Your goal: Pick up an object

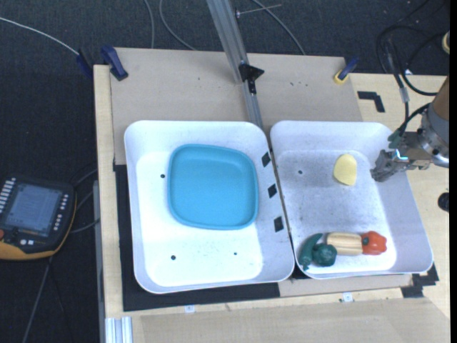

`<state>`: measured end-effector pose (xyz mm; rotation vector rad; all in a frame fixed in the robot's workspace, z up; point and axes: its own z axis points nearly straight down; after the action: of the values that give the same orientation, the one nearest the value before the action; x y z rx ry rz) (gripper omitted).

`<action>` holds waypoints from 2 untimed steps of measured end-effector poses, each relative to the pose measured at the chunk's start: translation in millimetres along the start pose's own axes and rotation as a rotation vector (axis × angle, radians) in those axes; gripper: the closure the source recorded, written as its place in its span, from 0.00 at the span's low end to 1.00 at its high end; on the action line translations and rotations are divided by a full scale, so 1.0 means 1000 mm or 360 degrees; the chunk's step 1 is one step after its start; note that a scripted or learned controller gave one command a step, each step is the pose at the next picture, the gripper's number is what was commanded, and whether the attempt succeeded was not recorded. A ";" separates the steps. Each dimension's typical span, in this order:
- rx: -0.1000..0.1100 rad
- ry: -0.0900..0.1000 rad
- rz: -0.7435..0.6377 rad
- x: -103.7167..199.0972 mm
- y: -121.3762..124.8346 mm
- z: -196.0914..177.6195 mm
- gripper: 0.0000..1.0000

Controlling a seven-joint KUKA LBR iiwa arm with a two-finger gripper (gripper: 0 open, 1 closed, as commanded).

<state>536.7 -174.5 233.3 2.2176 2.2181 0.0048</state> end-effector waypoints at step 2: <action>0.0009 0.0004 -0.0007 0.056 0.008 -0.018 1.00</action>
<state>544.8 -118.8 251.7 2.2170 2.2272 0.0014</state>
